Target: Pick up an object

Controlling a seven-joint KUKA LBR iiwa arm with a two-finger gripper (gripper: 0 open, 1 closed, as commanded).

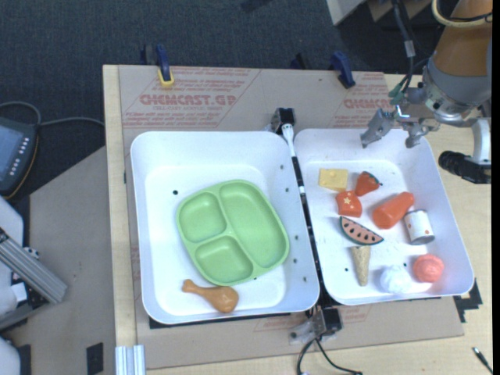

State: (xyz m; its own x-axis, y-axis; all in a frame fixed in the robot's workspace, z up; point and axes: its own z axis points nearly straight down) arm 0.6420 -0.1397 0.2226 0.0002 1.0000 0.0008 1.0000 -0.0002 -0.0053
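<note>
Nearest us a toy drumstick [212, 294] lies beside the green tray [231, 231] in the left bin [148, 209], while the gripper [395, 129] hovers, fingers apart and holding nothing, over the right bin's [449, 217] far edge, pick not begun.

Toy foods lie scattered in the right bin [445, 201]: yellow cheese [333, 179], orange carrot [392, 208], watermelon slice [360, 231], cone [361, 263], small can [419, 226], pink ball [428, 268].
</note>
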